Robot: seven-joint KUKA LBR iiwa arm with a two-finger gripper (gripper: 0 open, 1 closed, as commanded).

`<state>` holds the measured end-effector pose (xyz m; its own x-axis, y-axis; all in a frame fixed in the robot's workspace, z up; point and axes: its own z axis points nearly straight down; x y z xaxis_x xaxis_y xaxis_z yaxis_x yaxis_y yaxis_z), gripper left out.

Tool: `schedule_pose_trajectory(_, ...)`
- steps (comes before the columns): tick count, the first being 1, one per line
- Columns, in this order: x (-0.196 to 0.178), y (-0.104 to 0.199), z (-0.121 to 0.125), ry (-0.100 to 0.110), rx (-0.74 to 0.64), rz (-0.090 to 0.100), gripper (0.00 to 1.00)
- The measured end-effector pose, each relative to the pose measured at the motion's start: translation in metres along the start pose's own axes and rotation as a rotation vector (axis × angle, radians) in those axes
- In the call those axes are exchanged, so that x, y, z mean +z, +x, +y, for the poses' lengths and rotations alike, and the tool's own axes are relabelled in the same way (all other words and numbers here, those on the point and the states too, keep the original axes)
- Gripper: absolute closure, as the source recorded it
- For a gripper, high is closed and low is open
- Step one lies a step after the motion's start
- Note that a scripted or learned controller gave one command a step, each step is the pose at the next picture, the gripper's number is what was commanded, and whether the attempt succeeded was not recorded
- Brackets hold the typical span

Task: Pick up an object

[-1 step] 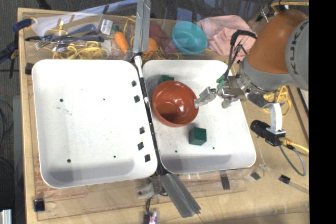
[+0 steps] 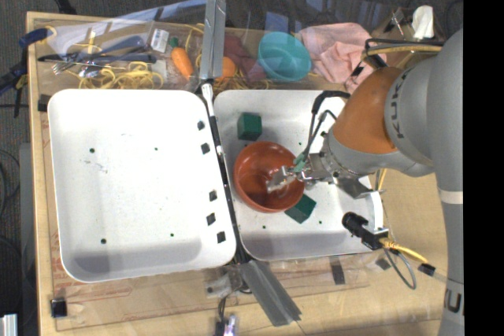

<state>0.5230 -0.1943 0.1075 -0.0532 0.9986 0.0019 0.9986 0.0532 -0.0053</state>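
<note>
Now we find the gripper (image 2: 282, 180) down inside the red-brown bowl (image 2: 260, 169), which sits near the middle of the right bin (image 2: 268, 248), the arm (image 2: 394, 122) reaching in from three o'clock. From the gripper, the bowl's open floor spreads toward nine o'clock and its near rim curves just below at six o'clock. We cannot tell how the gripper is set; its metal tip is a blur against the bowl's inner wall, and we see nothing plainly caught in it. A dark green block (image 2: 250, 125) rests in the bin at about eleven o'clock from the bowl, just apart from its rim. A second green block (image 2: 302, 208) lies at about four o'clock, touching or nearly touching the bowl's outer edge. At nine o'clock across the divider sits the left bin (image 2: 71, 169).
</note>
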Motion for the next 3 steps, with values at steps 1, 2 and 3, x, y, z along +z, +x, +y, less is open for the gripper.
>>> schedule_pose_trajectory(1, 0.015, -0.004, 0.015, -0.006, -0.116, -0.003, 0.00)
schedule_pose_trajectory(2, -0.002, -0.003, 0.020, -0.013, -0.123, 0.002, 1.00)
schedule_pose_trajectory(3, -0.124, 0.029, 0.070, 0.001, -0.070, -0.001, 1.00)
